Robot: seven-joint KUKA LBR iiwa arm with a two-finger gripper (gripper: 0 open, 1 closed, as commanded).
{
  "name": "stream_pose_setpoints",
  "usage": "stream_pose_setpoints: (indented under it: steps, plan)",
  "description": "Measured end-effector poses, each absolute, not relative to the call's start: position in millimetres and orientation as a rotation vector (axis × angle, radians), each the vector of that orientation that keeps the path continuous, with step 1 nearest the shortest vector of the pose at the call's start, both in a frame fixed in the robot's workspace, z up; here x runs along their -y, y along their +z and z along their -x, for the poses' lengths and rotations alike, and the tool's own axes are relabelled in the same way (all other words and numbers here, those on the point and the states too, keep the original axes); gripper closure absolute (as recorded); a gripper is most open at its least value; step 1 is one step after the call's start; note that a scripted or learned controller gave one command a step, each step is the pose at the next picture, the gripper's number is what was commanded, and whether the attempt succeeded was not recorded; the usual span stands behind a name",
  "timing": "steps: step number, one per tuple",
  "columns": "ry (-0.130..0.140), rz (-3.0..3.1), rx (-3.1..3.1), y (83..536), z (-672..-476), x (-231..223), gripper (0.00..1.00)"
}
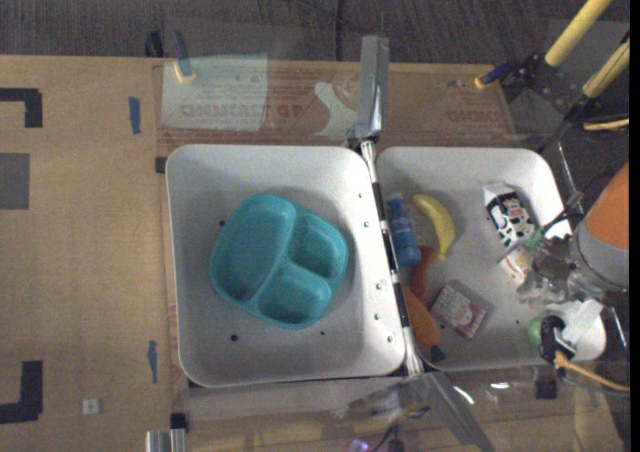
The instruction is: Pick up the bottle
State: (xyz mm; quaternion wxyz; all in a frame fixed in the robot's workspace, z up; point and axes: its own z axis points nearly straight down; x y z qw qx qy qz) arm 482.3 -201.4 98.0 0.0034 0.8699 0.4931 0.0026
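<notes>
The blue bottle (404, 230) lies flat along the right bin's (470, 162) 9 o'clock wall, a banana (436, 223) just beside it, likely awkward to straddle, while the gripper (540, 275) hangs at 3 o'clock, its state I cannot tell.

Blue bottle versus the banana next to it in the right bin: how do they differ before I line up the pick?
The blue bottle is straight-sided and blue; the banana is curved and yellow. The bottle lies against the bin's left wall, by the divider; the banana lies just to its right, farther into the bin. The bottle's lower end meets an orange item; the banana's lower tip stops just above it. Both lie flat, lengthwise, in the right bin.
</notes>
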Motion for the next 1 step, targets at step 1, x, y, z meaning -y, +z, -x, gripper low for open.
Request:
stream_pose_setpoints:
  steps: [1]
  plan:
    - [-0.002, -2.849, -1.323, 190.0, -571.6, 188.7, 1.00]
